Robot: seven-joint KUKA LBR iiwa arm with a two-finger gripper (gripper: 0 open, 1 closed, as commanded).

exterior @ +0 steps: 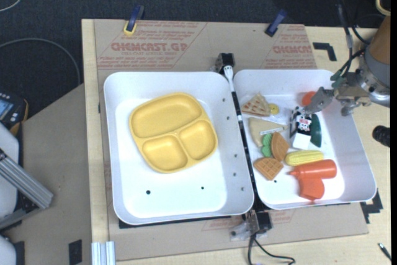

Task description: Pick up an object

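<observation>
I see my claw (302, 123) low in the right bin (347, 195), though I cannot tell its state, and the nearest pick, the corn cob (303, 157), lies just below it, long axis running left-right.

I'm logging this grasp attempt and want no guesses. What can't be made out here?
- Gripper: small and dark in the camera view; its finger state and any hold cannot be told.
- Arm: cut off by the right edge.
- Green toy: partly covered by the gripper.
- Red piece: half hidden behind the wrist.
</observation>
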